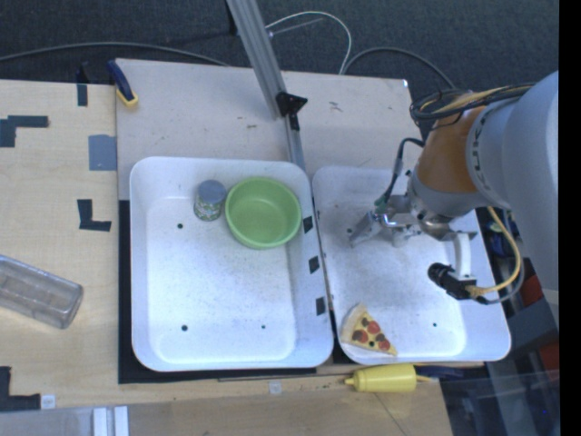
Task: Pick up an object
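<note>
Two white bins, one green bowl, one can, one pizza slice

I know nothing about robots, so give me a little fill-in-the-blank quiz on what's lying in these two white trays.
1. The green bowl sits in the ____ bin.
2. The small can stands just ____ of the bowl.
3. The toy pizza slice lies in the right bin, in its near-____ corner.
4. The gripper is over the ____ bin.

Missing words: left; left; left; right

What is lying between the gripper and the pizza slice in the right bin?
Nothing: in the camera view, only bare speckled floor of the right bin separates the gripper from the pizza slice.
</note>
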